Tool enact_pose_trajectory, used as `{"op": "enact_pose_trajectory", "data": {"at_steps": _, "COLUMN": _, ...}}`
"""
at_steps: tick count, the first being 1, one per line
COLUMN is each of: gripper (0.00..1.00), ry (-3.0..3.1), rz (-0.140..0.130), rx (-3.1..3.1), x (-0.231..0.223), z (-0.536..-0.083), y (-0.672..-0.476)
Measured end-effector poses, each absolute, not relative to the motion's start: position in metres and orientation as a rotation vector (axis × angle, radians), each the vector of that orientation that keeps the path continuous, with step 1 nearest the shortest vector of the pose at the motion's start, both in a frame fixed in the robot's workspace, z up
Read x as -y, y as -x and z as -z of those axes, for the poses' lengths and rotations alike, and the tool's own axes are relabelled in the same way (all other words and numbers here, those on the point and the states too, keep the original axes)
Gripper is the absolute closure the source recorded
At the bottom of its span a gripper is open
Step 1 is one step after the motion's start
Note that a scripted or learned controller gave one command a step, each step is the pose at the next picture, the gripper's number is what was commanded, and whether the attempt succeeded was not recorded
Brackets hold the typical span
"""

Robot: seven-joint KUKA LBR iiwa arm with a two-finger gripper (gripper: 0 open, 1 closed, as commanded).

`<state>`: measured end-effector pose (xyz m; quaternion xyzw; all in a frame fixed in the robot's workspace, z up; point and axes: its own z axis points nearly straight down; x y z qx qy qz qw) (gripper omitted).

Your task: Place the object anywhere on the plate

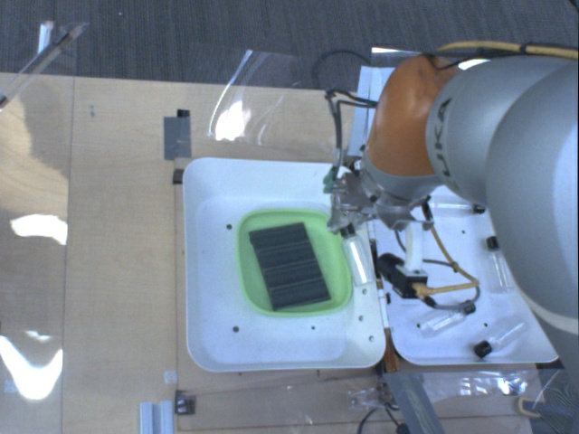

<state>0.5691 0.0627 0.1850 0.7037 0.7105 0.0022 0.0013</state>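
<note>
Two shallow white bins are being carried side by side by the counter (109,287), entered here from nearest to farthest.

1. Right bin (457,337): small clear vials with black caps (493,342) are being held loose on its floor, well apart from the plate.

2. Left bin (208,333): a green plate (249,269) is being borne at its middle. The task's thing, a dark ribbed block (289,265), is being carried flat on that plate, wholly within the rim and turned at a slant. By this lie the placing is being judged as done.

3. Handling of the block: it is being judged stiff, flat and fairly light, with ribs that should resist slipping. The two long edges near the middle are being recommended as the place of hold. Because it sits so low, the plate is likely to be touched in any grasp.

4. Hand (348,215): it is being held just beside the plate's right rim, apart from the block. Whether it is open or closed cannot be told, and nothing is being seen in its grip.

5. Arm (507,134): grey with an orange band, it is being extended from the right over the right bin.
</note>
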Motion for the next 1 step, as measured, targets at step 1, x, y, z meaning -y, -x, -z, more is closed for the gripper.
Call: {"op": "enact_pose_trajectory", "data": {"at_steps": 1, "gripper": 0.0, "ry": -2.209, "rz": -0.008, "rx": -2.23, "x": -0.1255, "z": -0.1721, "y": -0.5904}}
